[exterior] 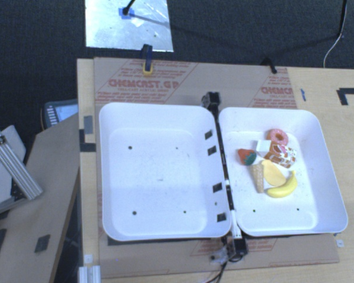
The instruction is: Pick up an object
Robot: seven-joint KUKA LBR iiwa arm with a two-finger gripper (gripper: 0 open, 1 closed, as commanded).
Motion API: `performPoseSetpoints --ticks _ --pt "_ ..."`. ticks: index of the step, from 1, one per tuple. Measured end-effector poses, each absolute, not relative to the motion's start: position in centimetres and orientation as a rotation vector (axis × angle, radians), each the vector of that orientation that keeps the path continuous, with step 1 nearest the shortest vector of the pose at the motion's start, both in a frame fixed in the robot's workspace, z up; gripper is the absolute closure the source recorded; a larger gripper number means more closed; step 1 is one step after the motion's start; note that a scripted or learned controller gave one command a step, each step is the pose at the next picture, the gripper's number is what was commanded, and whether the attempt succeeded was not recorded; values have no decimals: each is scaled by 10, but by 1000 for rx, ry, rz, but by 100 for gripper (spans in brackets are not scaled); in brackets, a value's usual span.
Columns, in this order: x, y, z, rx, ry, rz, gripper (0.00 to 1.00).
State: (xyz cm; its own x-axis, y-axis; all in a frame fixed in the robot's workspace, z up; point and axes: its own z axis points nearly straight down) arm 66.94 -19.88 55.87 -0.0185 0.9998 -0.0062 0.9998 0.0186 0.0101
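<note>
- As I look down from above, two shallow white bins sit side by side on a sheet of cardboard with red lettering, which lies on the pale wooden surface.
- The left bin shows its white floor with a few small dark dots.
- The right bin holds a small cluster of toy food, gathered in its middle and towards its far side, well apart from the near wall.
- At the far end of the cluster lies a pink doughnut; just beside it on the near side is a sprinkled pastry.
- A white block touches a red and green piece on the side towards the left bin.
- A yellow wedge lies between a pale cone and a banana, the banana curving along the near edge of the cluster.
- A black strip with clips runs between the two bins.
- A yellow clamp grips the far edge of the cardboard, and a shiny silver sheet lies on the dark floor beyond it.
- A metal rail slants at the left.
- Whether the end effector is released or clenched, I cannot tell.
</note>
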Motion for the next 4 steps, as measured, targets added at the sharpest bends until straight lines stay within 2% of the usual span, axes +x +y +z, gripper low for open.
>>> performPoseSetpoints --ticks 1,2,3,4 --pt "669 -199 558 2192 2236 3 0" --pt "670 -198 570 2182 2239 6 100" --pt "670 -198 570 2181 2241 5 0" --pt "670 -197 582 2172 2243 7 100"
